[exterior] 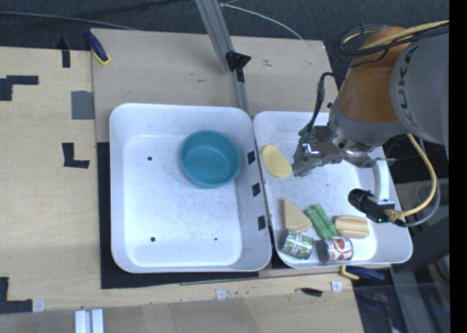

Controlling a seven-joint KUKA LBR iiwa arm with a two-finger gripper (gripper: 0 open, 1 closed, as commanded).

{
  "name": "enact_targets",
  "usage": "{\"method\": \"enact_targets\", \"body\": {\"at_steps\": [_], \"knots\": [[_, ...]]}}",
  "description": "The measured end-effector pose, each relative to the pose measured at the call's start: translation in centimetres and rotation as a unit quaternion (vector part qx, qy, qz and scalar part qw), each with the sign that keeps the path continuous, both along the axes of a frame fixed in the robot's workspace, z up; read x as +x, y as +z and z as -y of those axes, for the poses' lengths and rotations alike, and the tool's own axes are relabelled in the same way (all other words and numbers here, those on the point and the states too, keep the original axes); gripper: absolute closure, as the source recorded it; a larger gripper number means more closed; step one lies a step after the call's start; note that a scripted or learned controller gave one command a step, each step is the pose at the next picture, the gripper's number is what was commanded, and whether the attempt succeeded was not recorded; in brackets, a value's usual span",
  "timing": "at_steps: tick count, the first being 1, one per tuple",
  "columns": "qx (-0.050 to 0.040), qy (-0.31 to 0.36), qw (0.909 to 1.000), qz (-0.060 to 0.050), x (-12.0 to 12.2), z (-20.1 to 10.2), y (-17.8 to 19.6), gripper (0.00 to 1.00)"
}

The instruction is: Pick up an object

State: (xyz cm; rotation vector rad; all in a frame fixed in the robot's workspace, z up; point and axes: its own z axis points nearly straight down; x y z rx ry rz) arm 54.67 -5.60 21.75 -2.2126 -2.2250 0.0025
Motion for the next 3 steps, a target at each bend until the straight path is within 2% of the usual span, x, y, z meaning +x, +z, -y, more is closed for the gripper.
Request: {"method": "enact_targets", "body": {"at_steps": [1, 3], "knots": [[-0.0001, 0.000, 1.0000, 0.000, -0.4, -4.8, 0.1, 1.00], [0.0001, 0.001, 1.0000, 0.001, -3.4, -15.3, 2.2, 1.00]]}}
